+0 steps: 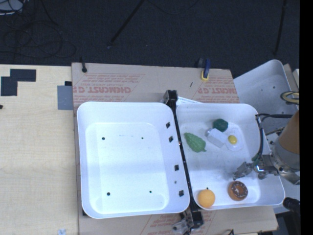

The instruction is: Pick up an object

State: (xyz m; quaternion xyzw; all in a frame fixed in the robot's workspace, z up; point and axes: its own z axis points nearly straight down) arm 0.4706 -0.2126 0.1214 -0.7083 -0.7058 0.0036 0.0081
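The right bin [254,112] holds several objects. A green leafy piece [195,142] lies near its left wall, and a dark green lump [220,125] sits beside a white piece with a yellow spot [229,140]. An orange ball [206,198] and a brown ring-shaped donut [238,190] rest at the bin's near edge. My gripper [250,172] hangs at the right side of this bin, just above and slightly right of the donut. Its fingers [241,171] are spread open with nothing between them.
The left bin [85,131] stands next to the right one, with a black divider strip [177,151] between them. Both rest on a cardboard sheet [146,84]. A blue and yellow clamp [205,68] sits at the cardboard's far edge.
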